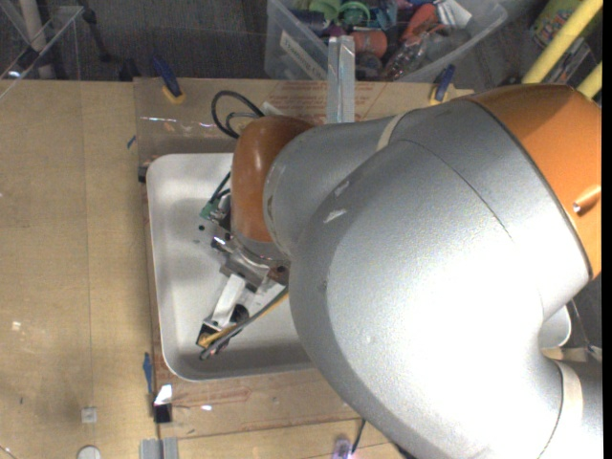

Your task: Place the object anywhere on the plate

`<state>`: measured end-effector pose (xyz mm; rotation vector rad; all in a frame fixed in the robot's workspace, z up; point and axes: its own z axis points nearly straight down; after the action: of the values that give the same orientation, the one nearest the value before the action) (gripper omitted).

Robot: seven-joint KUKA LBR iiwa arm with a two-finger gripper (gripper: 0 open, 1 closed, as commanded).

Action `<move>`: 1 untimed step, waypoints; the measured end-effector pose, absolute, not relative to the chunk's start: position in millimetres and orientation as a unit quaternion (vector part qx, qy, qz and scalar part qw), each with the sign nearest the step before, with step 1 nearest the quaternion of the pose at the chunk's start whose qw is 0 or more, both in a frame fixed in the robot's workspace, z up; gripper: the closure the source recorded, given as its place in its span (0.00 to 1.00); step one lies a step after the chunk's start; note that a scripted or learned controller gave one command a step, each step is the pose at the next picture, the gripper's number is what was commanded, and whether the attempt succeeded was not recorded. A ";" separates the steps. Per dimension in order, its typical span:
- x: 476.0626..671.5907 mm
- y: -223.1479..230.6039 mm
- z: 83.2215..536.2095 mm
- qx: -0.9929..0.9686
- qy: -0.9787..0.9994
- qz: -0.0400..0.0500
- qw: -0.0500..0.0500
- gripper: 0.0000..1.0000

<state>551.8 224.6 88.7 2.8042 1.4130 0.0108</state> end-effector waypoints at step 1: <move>551.7 226.1 89.2 0.893 0.450 0.004 0.000 0.00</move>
<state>551.7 226.1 89.2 2.8056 1.4152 0.0138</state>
